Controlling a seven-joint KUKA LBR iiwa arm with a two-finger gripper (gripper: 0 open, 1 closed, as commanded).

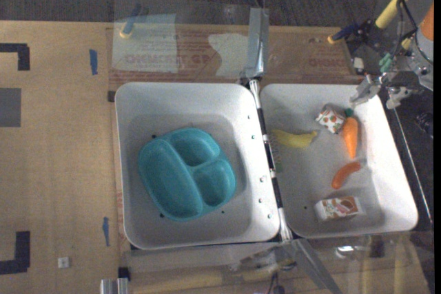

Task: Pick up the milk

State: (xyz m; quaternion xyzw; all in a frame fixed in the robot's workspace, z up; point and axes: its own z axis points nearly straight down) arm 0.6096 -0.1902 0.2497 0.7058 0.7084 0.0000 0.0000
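From the overhead camera, you see the gripper (378, 88) hanging over the far right corner of the right bin (396, 169), its fingers spread apart with nothing between them. Your milk (337, 208), a small carton lying on its side, sits well below the gripper toward the bin's near edge. Just beneath and left of the gripper is a small patterned carton (330, 120), touching a carrot (351, 136). Further left lies a banana (294, 139).
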